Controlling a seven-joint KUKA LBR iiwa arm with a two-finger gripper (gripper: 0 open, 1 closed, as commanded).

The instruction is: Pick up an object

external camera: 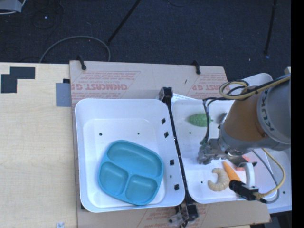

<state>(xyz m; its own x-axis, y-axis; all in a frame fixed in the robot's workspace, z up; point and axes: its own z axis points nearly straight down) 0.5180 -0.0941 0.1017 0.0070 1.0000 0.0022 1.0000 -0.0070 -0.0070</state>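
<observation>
In the right bin [192, 184] a green, leaf-like object [198, 119] lies near the back. A pale curled piece shaped like a shrimp [218, 180] lies near the front, and an orange carrot-like stick [231, 171] lies just to its right. My gripper [207, 154] hangs low over the middle of this bin, just above and left of the pale piece. The wrist with its orange band [244, 120] covers the bin's right part. Nothing shows between the fingers.
The left bin [90, 127] holds a blue divided plate [130, 171]. A black divider [173, 146] runs between the bins. Cables [273, 175] loop around the wrist at the right. Cardboard [142, 80] lies under both bins, on a wooden bench [33, 151].
</observation>
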